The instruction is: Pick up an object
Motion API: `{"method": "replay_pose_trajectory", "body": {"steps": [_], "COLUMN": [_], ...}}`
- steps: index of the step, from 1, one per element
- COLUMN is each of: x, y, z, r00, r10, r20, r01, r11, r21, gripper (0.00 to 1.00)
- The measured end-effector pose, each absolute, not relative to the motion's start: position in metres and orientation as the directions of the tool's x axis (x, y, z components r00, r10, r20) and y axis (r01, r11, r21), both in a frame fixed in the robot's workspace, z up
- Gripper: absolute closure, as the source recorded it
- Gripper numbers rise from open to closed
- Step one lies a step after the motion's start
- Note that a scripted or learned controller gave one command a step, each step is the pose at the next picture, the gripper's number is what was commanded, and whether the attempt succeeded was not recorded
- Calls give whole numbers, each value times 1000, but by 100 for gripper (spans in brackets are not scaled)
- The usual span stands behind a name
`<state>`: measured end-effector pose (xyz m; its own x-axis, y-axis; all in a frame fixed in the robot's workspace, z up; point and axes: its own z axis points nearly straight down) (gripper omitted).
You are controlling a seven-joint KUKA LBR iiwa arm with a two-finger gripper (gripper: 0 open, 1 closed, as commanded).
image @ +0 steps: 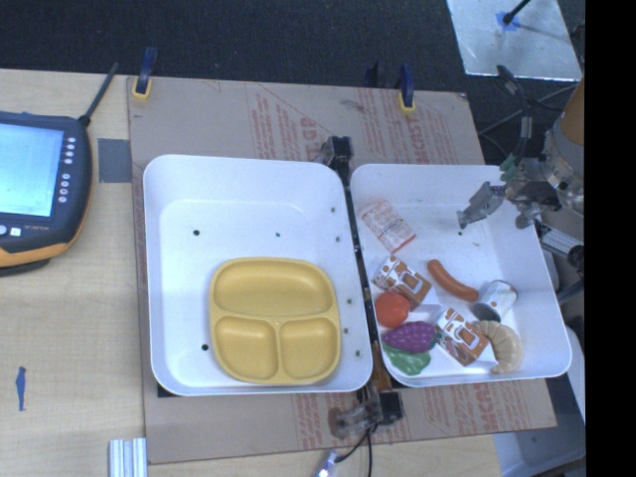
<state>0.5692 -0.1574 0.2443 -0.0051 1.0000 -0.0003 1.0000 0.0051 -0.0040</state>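
The right bin (527, 251) holds several small things: a clear wrapped packet (388, 225), a sausage (454, 280), a small red-and-white carton (402, 278), a tomato (392, 310), purple grapes (412, 337), a second carton (462, 336), a croissant (505, 347) and a silver can (494, 299). My gripper (500, 213) hangs over the far right part of this bin, above bare floor and up-right of the sausage. Its fingers (480, 205) stand apart, open, with nothing between them.
The left bin (169, 266) holds a yellow divided tray (275, 320). A tablet-like pendant (35, 182) lies on the bench at far left. Clamps (405, 85) grip the cardboard's far edge. The bin walls meet at the centre ridge (350, 256).
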Motion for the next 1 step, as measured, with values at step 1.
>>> {"method": "replay_pose_trajectory", "body": {"steps": [1], "x": [552], "y": [-158], "z": [159], "r00": [-6], "r10": [1000], "r20": [-1], "r01": [1000], "r11": [6], "r21": [-5], "gripper": [0]}}
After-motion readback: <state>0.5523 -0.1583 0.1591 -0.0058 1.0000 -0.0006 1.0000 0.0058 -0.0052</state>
